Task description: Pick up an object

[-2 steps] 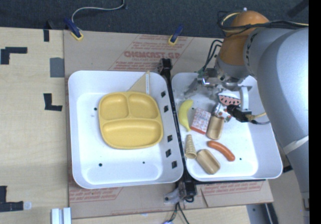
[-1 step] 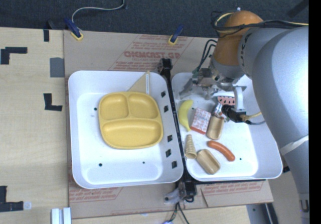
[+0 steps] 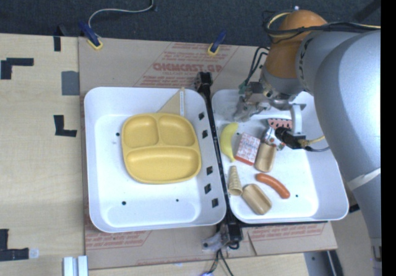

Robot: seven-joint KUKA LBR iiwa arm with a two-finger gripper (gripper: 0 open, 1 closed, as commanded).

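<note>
Two shallow white bins sit side by side on our bench, and we read them from the left. Our left bin holds a yellow divided plate, lying flat a little to the far side of the bin's middle, with two small compartments on its far side and one long compartment on its near side. A row of black clips runs along the seam where the two bins meet. Our right bin carries the small things that could be picked up. Just right of the seam lies a yellow banana, and touching its right side is a red and white packet. Near the banana's near end we see a pale ice-cream cone, and beside that, toward the near rim, a tan bread roll. An orange-red sausage lies slantwise just right of the roll, while a tan cylinder stands between the packet and the sausage. At the far end of this bin we see our gripper lowered over the bin floor, just beyond the banana's far tip; we cannot tell how it is set, and we see nothing held in it. Right of it, the grey arm with its orange band comes in over the bin.
</note>
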